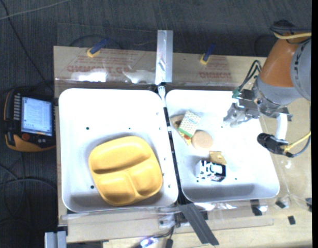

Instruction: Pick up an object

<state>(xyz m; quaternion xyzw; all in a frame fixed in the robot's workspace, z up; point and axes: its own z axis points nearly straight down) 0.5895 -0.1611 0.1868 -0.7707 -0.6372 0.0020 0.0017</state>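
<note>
Arm [285, 66] comes in from the upper right of the frame, grey with the orange band at the top right corner. Gripper [236, 113] hangs over the upper right part of the right bin [252, 187], above bare white floor; can't tell whether it's spread or pressed together, and nothing visible in it. Pickable stuff sits in the left half of the right bin, left and below the gripper and apart from it: a patterned packet [189, 121] near the divider, a round tan disc [202, 139] just right and below it and touching or overlapping it, a small tan block [216, 157] lower down, and a black-and-white box [211, 171] right under that block, touching or nearly so. Left bin [76, 107] holds one yellow sectioned tray [125, 169], lying in the lower centre of that bin, slightly rotated. Outside the bins: handheld pendant [30, 119] with a lit screen at the left edge of the frame, on dark carpet. Worktop [117, 61] above the bins has clear plastic sheeting and two yellow-blue clamps [97, 47] at the top.
</note>
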